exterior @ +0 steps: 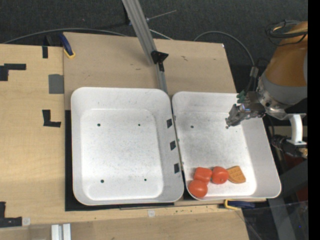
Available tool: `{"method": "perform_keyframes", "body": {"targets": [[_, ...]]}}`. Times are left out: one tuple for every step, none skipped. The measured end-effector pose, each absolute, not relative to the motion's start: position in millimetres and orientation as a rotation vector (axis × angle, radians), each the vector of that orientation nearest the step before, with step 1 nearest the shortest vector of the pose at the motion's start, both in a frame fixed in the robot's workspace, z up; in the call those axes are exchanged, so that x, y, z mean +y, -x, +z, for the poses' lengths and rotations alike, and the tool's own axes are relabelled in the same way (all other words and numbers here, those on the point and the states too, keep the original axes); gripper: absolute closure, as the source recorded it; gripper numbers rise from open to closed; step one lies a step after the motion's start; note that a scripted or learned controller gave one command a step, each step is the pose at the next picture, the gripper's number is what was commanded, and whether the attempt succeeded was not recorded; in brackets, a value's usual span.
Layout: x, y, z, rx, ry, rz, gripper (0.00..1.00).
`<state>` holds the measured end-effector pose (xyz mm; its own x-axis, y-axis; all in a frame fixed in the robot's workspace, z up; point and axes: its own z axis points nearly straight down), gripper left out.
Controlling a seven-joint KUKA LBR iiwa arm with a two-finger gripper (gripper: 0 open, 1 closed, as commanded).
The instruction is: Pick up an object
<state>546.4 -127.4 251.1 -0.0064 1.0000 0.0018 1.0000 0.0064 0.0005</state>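
Down at the near edge of the right bin (260, 149) sit four small things in a cluster: three red-orange tomato-looking pieces (202, 174) (219, 175) (198, 188) and one tan, cracker-like piece (236, 174). The three red ones are bunched up touching each other, two side by side and one tucked just in front at the bin's near-left corner. The tan piece is just right of the middle red one, touching or nearly so.

Two white bins total, side by side. The left bin (82, 134) has only dark specks on its floor.

One arm comes in from the right, and its gripper (233, 120) hangs over the far part of the right bin, well apart from the cluster. Can't tell if the fingers are apart or together, they're too small and dark. Nothing visible between them.
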Motion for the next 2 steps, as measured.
{"method": "perform_keyframes", "body": {"targets": [[-77, -558.3, 241, -2.226, 2.213, 0.002, 1.00], [-26, -556.7, 247, -2.227, 2.212, -0.001, 1.00]]}}
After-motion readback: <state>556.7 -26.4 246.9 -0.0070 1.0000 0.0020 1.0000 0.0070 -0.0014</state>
